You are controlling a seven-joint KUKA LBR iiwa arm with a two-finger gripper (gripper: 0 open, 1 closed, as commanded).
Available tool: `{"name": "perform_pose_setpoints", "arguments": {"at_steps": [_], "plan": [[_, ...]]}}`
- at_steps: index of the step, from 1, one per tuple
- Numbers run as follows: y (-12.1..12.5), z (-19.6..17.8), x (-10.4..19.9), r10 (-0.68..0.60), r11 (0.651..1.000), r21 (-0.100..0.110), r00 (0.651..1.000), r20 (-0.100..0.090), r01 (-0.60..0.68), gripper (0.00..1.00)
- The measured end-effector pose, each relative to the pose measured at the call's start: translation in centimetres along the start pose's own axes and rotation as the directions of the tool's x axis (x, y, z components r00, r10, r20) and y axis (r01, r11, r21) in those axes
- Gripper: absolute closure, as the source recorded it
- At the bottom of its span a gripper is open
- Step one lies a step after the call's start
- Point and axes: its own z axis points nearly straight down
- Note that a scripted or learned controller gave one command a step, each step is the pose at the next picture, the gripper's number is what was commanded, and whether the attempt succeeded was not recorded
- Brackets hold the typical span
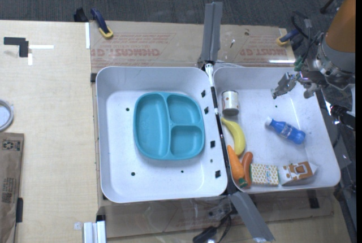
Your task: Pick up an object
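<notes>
The right bin (317, 117) holds a small blue bottle (286, 130) lying on its side, a yellow banana (236, 134), a metal can (229, 102), an orange carrot (236, 164) and two small cartons (281, 174). My gripper (294, 88) hangs over the bin's back right corner, above and to the right of the bottle. Its fingers (281, 89) stand open with nothing between them.
The left bin (113, 140) holds a teal divided plate (168, 125). A grey divider bar (212, 33) runs between the bins at the back. Blue and yellow clamps (100, 22) sit on the cardboard behind. A tape roll (3, 116) lies at the far left.
</notes>
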Motion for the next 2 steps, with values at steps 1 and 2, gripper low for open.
{"name": "perform_pose_setpoints", "arguments": {"at_steps": [1, 2], "plan": [[-3.8, 11.5, -3.0, 0.009, 1.000, 0.001, 1.000, -0.001, -0.009, 0.00], [-6.7, 12.6, -5.3, -0.293, 0.956, -0.001, 0.956, -0.001, 0.293, 0.00]]}}
